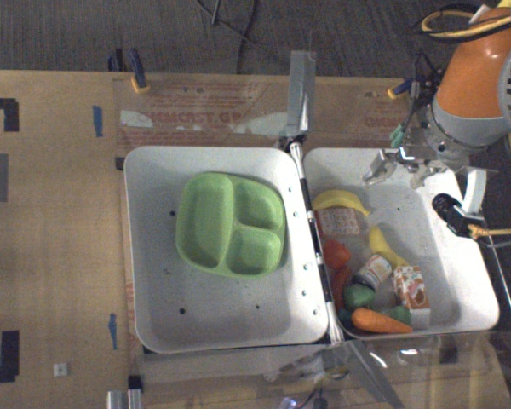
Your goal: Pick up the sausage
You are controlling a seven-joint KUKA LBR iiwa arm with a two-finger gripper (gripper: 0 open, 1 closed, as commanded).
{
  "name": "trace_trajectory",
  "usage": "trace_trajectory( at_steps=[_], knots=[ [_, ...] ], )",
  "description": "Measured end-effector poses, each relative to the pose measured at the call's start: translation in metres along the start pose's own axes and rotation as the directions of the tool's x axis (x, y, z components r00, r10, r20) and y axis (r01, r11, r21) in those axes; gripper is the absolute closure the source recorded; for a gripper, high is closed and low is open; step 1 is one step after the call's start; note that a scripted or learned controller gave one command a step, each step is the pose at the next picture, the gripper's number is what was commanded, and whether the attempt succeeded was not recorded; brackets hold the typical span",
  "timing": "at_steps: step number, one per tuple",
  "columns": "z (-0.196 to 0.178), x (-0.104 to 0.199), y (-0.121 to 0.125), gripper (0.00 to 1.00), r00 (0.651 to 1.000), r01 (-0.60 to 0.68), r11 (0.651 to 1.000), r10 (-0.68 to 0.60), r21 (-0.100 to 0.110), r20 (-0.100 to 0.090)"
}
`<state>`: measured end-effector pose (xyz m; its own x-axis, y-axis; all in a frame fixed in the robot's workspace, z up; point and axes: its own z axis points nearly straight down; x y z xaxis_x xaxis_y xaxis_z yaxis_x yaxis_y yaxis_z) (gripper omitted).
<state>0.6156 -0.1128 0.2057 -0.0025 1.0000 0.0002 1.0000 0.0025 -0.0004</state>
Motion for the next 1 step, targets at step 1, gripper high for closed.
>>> trace_trajectory(
  at_steps=[1],
  knots=[
    [0.1062,-0.0485,-0.1364,0.00,0.999,0.040,0.999,-0.040,0.000,0.000]
  ],
)
